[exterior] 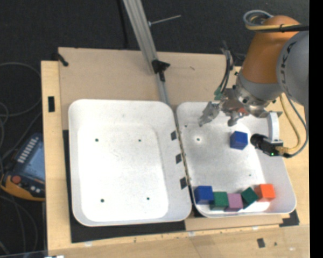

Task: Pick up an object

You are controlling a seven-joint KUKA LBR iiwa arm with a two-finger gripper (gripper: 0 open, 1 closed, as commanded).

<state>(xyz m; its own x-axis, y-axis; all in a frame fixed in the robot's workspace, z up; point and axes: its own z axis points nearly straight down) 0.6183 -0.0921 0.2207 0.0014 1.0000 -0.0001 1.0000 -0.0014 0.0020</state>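
Note:
My gripper [222, 117] hangs over the far part of the right bin [215, 160], its two fingers spread apart with nothing between them. A blue cube [238, 140] lies on the bin floor just right of and nearer than the fingertips, apart from them. Along the bin's near edge sits a row of blocks: a blue one [204, 193], a green one [220, 199], a purple one [234, 200], a dark green one [250, 196] and an orange one [267, 191].
The left bin [121, 160] lies beside the right one. A metal pole [145, 39] slants across the bench behind the bins. A black cable with a connector [266, 144] hangs from the wrist at the right bin's right side.

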